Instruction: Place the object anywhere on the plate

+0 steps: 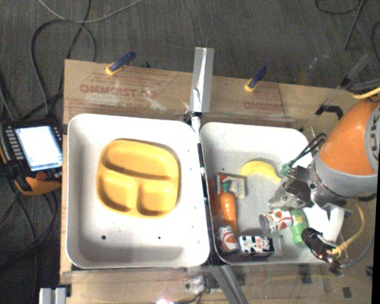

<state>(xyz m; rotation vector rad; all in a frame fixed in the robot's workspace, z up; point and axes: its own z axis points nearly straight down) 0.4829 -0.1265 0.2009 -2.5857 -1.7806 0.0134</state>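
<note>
A yellow divided plate (139, 177) lies in the left white bin (75, 237). The right bin (255, 138) holds a yellow banana-like piece (259, 168), a small printed box (232, 185), an orange carrot (226, 208), a red-and-white can (276, 219), a green item (298, 227), a black-and-white carton (257, 245) and a small red can (226, 238). My gripper (292, 190) hangs over the right side of the right bin, just above the red-and-white can and right of the yellow piece. Nothing can be made out in its grasp.
The arm's orange band (349, 148) and grey wrist cover the right bin's right edge. A metal post (201, 78) rises behind the gap between the bins. A hand-held controller (33, 151) lies left of the bench. Cables trail on the floor.
</note>
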